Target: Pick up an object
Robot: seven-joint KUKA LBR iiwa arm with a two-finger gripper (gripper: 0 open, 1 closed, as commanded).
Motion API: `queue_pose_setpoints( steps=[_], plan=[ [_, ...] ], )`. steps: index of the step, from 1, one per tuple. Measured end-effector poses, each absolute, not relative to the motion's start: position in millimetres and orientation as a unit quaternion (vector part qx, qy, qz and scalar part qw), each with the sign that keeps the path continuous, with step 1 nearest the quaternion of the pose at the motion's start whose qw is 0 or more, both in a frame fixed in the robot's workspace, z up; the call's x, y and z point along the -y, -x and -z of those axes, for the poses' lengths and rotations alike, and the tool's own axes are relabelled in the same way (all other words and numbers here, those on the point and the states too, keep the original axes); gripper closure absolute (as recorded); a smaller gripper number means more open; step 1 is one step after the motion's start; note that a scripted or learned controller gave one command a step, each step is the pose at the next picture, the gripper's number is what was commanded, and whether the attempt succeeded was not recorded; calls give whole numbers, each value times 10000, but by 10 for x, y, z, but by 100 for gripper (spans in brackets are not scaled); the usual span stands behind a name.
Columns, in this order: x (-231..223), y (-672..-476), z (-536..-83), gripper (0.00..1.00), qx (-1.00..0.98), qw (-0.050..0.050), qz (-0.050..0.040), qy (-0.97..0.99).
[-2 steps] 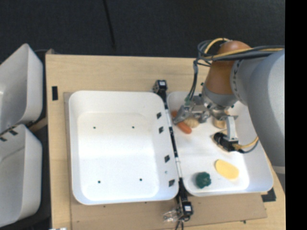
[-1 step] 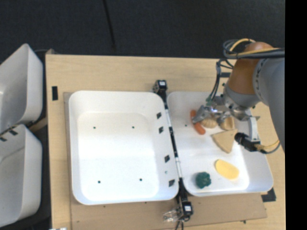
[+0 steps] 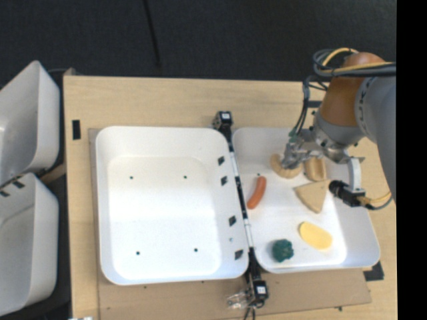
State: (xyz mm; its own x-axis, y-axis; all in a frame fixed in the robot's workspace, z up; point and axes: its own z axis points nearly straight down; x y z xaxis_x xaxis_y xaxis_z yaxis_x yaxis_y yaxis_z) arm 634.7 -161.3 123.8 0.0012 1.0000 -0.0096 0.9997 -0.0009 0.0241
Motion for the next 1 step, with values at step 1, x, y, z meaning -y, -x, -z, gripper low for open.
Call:
queue_pose_setpoints(
  steps=[1],
  plan=[
    [1610,-6338,-1221,0,-7064,105,-44,-7078]
  ],
)
